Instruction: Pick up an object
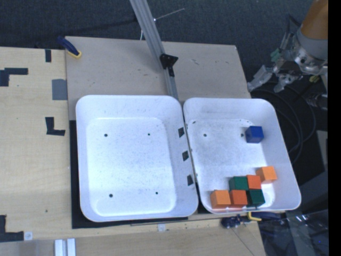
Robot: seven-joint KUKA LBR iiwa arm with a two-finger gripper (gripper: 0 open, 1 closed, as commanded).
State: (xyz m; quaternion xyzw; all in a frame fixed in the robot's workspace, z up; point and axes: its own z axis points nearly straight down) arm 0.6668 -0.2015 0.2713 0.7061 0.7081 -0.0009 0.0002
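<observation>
Blocks (242, 191) in right bin (277, 116) bear no legible writing.

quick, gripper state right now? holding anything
two-finger gripper: open, holding nothing; it hangs outside the right white bin, beyond its far right corner, well away from the blue cube.

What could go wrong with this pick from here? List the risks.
1. The orange and green cubes sit packed together in the right white bin's near corner, so fingers may hit neighbours or the bin wall.
2. The lone blue cube lies close to the bin's right wall, leaving little clearance on that side.
3. The gripper hangs outside the bin, beyond its far right corner, so its descent must clear the rim.
</observation>
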